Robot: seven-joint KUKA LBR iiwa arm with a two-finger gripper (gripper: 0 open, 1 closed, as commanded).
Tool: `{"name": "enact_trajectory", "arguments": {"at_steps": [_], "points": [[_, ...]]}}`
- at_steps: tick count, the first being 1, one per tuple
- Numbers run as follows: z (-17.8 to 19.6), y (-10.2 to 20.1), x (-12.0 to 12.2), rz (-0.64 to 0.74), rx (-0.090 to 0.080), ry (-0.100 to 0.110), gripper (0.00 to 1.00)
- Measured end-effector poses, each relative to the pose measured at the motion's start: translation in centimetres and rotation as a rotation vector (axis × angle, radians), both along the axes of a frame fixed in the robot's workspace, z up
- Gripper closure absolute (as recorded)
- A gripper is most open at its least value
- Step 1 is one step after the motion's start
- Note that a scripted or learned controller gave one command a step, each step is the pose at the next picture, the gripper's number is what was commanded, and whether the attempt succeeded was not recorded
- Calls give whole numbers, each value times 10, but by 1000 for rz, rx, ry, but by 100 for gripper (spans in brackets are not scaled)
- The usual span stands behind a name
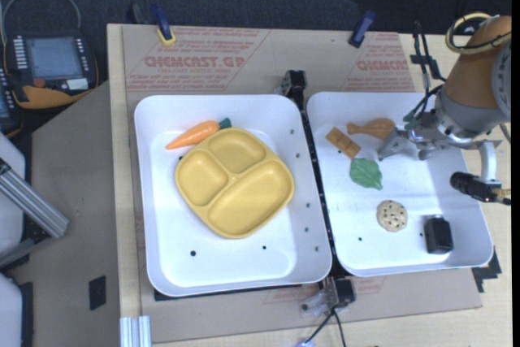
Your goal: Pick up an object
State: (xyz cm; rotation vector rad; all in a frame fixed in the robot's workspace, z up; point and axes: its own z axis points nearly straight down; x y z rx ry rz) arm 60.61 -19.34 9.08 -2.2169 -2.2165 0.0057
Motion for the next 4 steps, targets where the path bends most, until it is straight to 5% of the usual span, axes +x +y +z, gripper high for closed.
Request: {"name": "enact_trajectory", "arguments": {"at_steps": [1, 3, 4], "points": [[15, -1, 2, 1, -3, -9, 100], [103, -8, 3, 1, -6, -14, 100], [118, -8, 4, 1, -4, -12, 100]]}}
